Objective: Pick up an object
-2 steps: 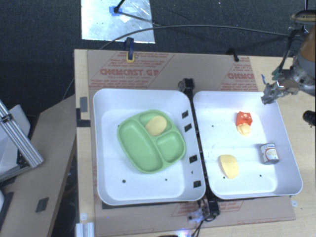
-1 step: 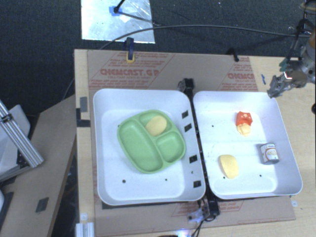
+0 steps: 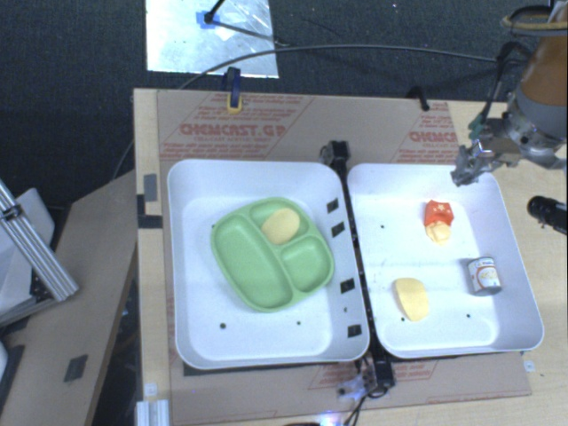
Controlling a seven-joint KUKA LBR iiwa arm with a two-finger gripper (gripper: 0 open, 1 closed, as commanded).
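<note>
In the right bin (image 3: 497, 327) lie a red and yellow toy (image 3: 437, 219), a yellow lump (image 3: 411, 297) and a small silver can (image 3: 484, 275). The left bin holds a green divided plate (image 3: 266, 269) with a pale yellow piece (image 3: 281, 225) in its upper compartment. My gripper (image 3: 468, 168) hangs over the right bin's far right corner, up and to the right of the red and yellow toy, with nothing seen between its fingers.
The bins sit side by side on a brown board (image 3: 266, 127), joined by black clips (image 3: 344, 238) along the middle. A blue clamp (image 3: 232, 88) stands at the board's far edge. A metal frame (image 3: 35, 256) is at the left.
</note>
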